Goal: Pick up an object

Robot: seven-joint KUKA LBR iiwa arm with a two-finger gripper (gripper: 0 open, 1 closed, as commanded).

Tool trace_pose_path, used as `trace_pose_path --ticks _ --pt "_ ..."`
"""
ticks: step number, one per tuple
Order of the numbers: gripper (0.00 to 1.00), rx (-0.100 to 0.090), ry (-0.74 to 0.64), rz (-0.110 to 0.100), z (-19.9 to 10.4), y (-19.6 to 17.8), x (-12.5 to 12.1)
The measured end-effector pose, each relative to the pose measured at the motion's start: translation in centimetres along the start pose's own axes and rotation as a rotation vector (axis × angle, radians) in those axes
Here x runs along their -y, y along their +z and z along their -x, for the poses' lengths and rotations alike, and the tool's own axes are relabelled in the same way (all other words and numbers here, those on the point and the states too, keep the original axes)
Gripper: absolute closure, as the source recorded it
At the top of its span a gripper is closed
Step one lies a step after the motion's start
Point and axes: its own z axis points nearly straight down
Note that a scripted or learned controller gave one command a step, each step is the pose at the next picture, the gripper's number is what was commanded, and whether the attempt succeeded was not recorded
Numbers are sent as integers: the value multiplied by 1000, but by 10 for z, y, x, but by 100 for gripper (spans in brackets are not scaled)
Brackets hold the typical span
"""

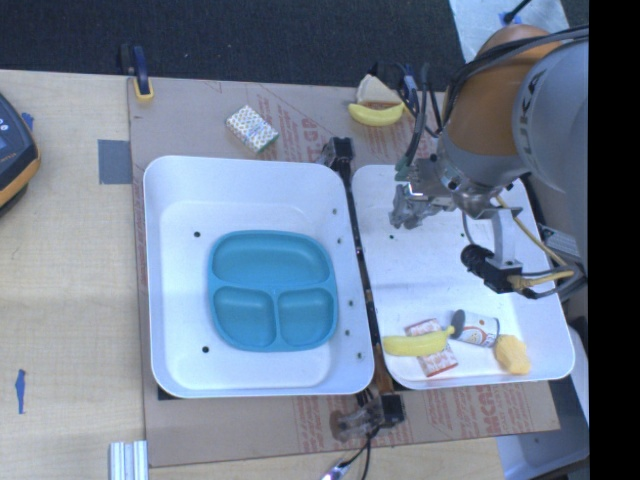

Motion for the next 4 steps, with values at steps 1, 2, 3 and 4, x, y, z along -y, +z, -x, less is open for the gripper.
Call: trace_pose_path --ticks 1,2,3,4 --pt "0 1 0 -1 1 0 0" --pt "0 2 2 -2 54 96 -59" --pt "0 3 2 1 94 104 -61" --pt "0 1 0 -2 83 104 -61"
